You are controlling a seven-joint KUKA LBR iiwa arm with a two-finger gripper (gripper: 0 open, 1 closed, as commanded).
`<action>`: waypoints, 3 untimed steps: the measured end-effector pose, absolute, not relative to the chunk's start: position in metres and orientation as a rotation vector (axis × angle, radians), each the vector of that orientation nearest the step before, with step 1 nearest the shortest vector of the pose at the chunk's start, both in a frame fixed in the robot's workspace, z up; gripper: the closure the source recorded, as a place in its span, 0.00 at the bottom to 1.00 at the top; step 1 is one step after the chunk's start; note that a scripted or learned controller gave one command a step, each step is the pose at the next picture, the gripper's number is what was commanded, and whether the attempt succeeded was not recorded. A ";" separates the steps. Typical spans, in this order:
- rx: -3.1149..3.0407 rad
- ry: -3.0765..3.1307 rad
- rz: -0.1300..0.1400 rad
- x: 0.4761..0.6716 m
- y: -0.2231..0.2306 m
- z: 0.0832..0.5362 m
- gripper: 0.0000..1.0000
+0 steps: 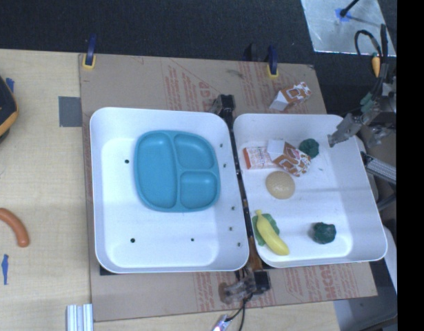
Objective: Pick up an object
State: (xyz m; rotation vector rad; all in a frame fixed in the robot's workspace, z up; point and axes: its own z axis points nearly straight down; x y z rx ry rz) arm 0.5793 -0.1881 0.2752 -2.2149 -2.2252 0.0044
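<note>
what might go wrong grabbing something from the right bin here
The small cartons and the dark green piece lie packed together, so the pincer could nudge or catch two at once. The banana lies against the right bin's left wall, leaving little room for a finger beside it.

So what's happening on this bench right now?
A robot arm's gripper hangs at the right bin's far right edge, holding nothing. That bin contains a yellow toy banana, a round beige ball, two dark green lumps and small printed packets. The left bin holds a blue divided plate.
</note>
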 end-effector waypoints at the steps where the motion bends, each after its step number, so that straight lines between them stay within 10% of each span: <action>1: -2.212 -2.225 0.007 0.619 -0.143 0.179 0.00; 3: -2.215 -2.226 0.002 0.645 -0.188 0.092 0.00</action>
